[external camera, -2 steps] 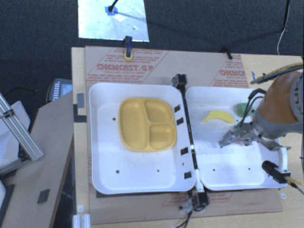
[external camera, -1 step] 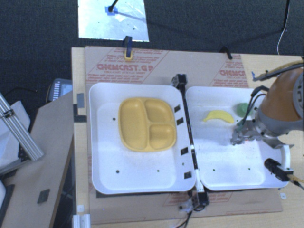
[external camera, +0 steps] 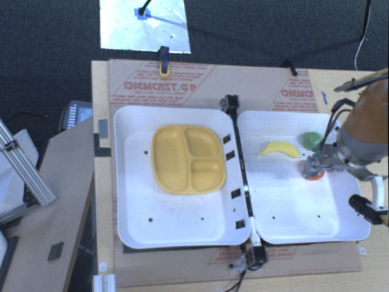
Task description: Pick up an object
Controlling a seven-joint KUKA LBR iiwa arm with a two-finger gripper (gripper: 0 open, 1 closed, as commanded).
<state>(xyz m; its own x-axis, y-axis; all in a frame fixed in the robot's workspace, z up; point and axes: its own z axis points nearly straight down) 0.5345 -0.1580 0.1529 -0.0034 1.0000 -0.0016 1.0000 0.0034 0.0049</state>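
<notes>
In the right bin [external camera: 292, 224] lie a yellow banana [external camera: 279, 149], a small green object [external camera: 312, 139] and a red-orange object [external camera: 312, 175]. My gripper [external camera: 316, 165] is low in this bin, directly over the red-orange object, which is mostly covered by it. The banana lies just to the gripper's left and the green object just behind it. The grey arm with its orange band [external camera: 371, 117] reaches in from the right.
A yellow divided plate [external camera: 187, 159] sits in the left bin [external camera: 140, 224]. A black divider [external camera: 238, 175] runs between the two bins. Brown cardboard [external camera: 182, 87] lies under them, with a foil sheet [external camera: 146, 17] at the back.
</notes>
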